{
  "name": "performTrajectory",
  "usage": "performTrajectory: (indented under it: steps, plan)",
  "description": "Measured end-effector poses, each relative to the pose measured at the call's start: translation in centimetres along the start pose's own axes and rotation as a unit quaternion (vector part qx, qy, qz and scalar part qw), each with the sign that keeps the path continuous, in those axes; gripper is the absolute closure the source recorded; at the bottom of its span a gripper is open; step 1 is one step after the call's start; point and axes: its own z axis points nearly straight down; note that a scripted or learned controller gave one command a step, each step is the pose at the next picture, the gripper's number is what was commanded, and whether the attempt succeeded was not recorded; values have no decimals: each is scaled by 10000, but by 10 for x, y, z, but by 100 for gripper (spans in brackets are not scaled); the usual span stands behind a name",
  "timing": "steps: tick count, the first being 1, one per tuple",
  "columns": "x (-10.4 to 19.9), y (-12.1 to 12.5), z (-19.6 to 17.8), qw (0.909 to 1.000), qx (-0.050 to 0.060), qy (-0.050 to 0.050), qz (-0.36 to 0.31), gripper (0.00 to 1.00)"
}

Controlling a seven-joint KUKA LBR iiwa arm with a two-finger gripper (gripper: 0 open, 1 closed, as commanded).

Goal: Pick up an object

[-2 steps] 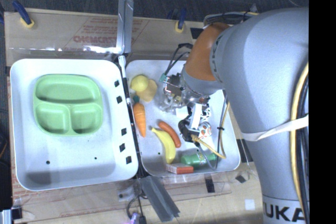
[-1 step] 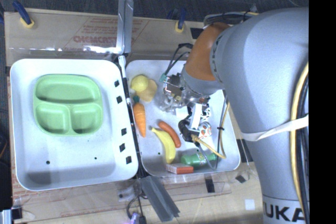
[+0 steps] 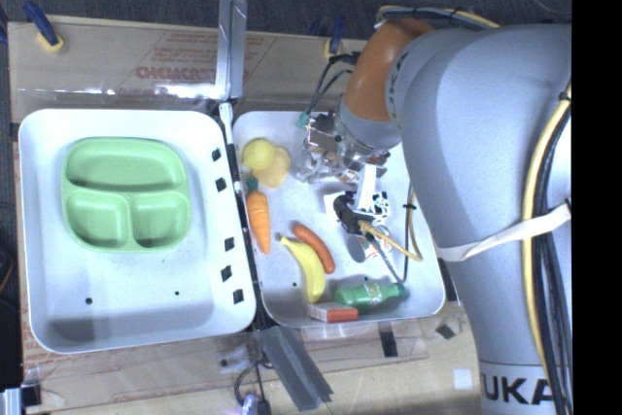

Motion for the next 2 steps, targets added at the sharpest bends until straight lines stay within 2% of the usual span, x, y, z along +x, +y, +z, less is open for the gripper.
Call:
performTrajectory:
  steps: [1,2]
  plan:
    - [-34,6,-1,9974,-10,-2,723,0]
    - [-75,17,-1,9777,-5,3,2102,0]
